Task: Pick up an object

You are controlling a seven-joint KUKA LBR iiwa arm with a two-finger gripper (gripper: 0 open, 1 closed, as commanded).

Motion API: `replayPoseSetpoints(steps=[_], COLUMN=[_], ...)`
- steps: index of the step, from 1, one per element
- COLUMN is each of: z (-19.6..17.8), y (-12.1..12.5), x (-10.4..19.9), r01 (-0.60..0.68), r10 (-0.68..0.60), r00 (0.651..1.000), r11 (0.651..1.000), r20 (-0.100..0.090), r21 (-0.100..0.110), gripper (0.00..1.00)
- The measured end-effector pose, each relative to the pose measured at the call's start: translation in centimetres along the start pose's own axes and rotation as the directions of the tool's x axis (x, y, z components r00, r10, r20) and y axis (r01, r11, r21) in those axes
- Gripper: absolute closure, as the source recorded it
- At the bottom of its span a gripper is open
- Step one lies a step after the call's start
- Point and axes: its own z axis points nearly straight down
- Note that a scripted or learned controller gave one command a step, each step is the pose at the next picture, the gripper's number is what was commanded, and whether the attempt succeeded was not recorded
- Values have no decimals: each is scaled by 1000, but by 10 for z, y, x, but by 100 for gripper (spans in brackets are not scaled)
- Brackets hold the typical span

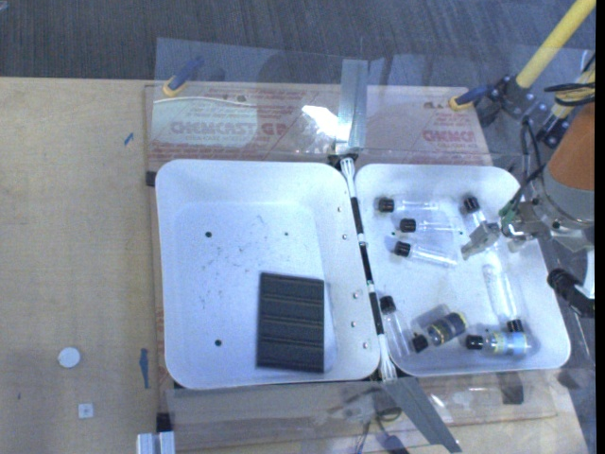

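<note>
Over the right-hand shallow white bin (558, 348), the metal two-finger gripper (487, 236), grip state indiscernible, should descend squarely astride one clear black-capped plastic vial (423, 250).

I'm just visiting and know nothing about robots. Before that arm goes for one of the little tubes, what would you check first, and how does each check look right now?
1. Things to pick are within reach: ok. Several clear tubes with black caps lie in the right bin.
2. Gripper is over the right bin: ok, at its right side, near the tubes.
3. Gripper carries nothing already: cannot tell; the fingertips are too small to read.
4. A tube lies apart from the others: ok. The long tube lies alone.
5. Left bin stays out of the way: ok. It holds a dark ridged block, far from the arm.
</note>
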Motion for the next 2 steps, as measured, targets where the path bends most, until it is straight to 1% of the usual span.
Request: replayPoseSetpoints(steps=[1, 2], z=[40, 47], y=[8, -23], x=[-13, -10], r01=[42, 80], r10=[-42, -81], r00=[999, 997], r11=[999, 997], r20=[-5, -6], r21=[-6, -15], gripper=[0, 0])
